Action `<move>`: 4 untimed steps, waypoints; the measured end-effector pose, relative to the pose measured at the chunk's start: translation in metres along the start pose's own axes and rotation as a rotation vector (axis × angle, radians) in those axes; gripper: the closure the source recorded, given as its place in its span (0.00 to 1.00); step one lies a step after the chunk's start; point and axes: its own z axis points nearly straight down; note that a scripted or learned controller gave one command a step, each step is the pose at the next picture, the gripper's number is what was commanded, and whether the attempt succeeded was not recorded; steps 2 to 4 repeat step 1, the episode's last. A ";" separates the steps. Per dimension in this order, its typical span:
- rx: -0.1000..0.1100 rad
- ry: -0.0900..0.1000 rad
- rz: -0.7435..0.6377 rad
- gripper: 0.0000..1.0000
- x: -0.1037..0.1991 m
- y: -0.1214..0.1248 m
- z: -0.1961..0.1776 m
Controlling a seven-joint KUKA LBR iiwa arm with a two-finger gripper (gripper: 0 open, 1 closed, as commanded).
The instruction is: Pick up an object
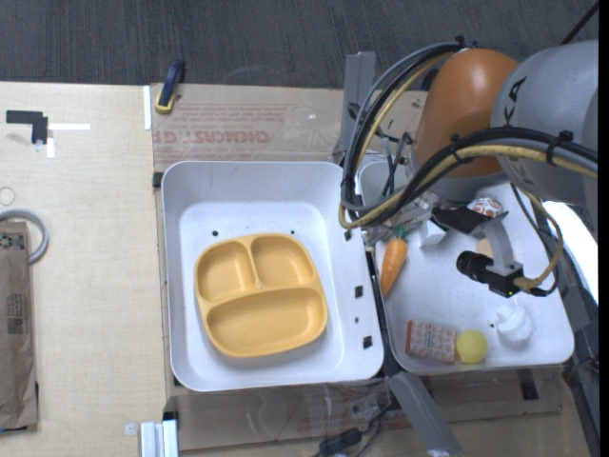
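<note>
While the jaws are hidden among cables over the right bin, whether they are spread or pressed together cannot be told. Just beside them an orange carrot is seen. Further off, a yellow ball and patterned packet are seen.

Red letters run across the brown cardboard sheet at the far side of the left bin. They are upside down from here and seem to spell "CHEMCYL". On the left, a brown paper bag has small dark print, too tiny to read. The small packet in the right bin has print that is blurred.
</note>
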 end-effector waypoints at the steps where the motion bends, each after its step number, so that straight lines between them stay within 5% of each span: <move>1: -0.001 -0.002 0.367 1.00 -0.109 0.034 -0.112; 4: -0.001 -0.002 0.367 1.00 -0.109 0.034 -0.112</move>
